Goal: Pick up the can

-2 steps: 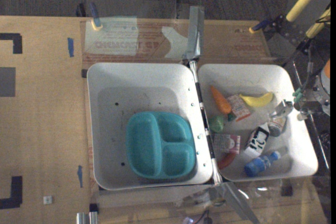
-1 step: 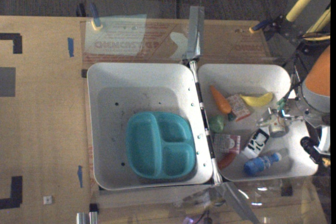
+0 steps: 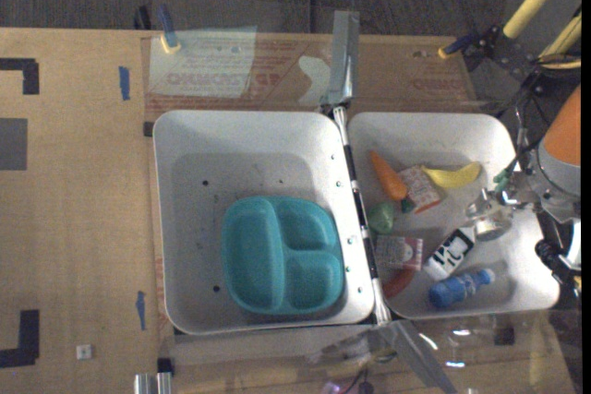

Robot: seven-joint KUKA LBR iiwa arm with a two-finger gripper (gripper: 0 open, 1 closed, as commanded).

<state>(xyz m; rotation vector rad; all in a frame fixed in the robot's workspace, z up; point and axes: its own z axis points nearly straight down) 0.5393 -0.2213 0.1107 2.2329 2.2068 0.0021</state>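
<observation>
**Gripper over the can in the right bin**

The arm (image 3: 565, 148) comes in from the right, its orange band showing above the grey wrist, and its gripper (image 3: 499, 198) hangs low over the right-hand side of the right bin (image 3: 434, 126). The can (image 3: 488, 222), a silvery tin lying tilted with its round end facing up, sits directly under and against the gripper's tip (whether the tool is clenched on it or released I cannot tell from this slant).

Around the can lie other things. A banana (image 3: 454, 175) rests just to its upper left, touching a small carton (image 3: 420, 187); a carrot (image 3: 388, 175) lies beside that, and a green lime (image 3: 382, 217) sits near the bin's left wall. Just left of the can is a black-and-white box (image 3: 452, 251), and below it a blue bottle (image 3: 459, 287) lies on its side. A red-and-white packet (image 3: 399, 250) lies near the divider, with something red and curved below it.

The left bin (image 3: 185, 198) holds a teal divided plate (image 3: 282, 256) with three compartments.
</observation>
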